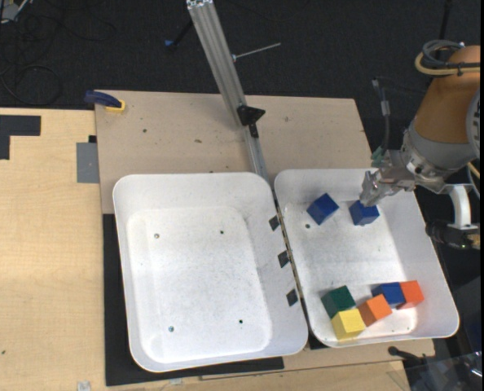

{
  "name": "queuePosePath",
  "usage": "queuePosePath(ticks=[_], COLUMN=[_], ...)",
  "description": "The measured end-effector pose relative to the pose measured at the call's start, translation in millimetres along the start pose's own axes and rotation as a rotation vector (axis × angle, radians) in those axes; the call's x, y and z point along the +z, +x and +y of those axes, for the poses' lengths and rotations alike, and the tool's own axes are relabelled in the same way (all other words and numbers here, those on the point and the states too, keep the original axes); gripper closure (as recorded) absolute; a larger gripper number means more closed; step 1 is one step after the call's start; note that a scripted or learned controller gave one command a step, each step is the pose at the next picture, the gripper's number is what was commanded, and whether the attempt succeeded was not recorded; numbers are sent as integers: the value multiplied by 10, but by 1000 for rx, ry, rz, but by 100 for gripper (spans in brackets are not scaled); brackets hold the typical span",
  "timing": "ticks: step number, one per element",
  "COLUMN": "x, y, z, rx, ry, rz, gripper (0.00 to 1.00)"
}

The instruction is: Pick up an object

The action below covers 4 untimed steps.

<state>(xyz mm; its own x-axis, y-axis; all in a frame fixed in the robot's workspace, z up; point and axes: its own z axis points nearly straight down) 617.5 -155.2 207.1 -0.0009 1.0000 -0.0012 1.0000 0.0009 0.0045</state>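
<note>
On plywood bench, 2 white bins; fingers' state unclear, over blue cube.

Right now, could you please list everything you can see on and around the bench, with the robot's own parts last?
Blue cubes: two, blue, upper part of the right bin, one directly under the gripper.
Block cluster: green, yellow, two orange and one blue, near edge of the right bin.
Right bin: one, white, holds all the blocks.
Left bin: one, white, beside the right bin.
Aluminium rail: one, silver, slanting up behind the bins.
Clamp: one, blue and yellow, far left corner of the bench.
Gripper: one, grey, over the right blue cube.
Arm: one, orange band, right.
</note>
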Motion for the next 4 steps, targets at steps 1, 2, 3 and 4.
queuePosePath(ticks=[1,2,3,4], x=[-269,-288,-356,-325], y=[-14,610,1074,1598], z=[3,-27,-93,-48], rx=[0,-4,-3,-3], ry=[4,8,9,8], rz=[1,5,4,4], gripper=[100,100,100,100])
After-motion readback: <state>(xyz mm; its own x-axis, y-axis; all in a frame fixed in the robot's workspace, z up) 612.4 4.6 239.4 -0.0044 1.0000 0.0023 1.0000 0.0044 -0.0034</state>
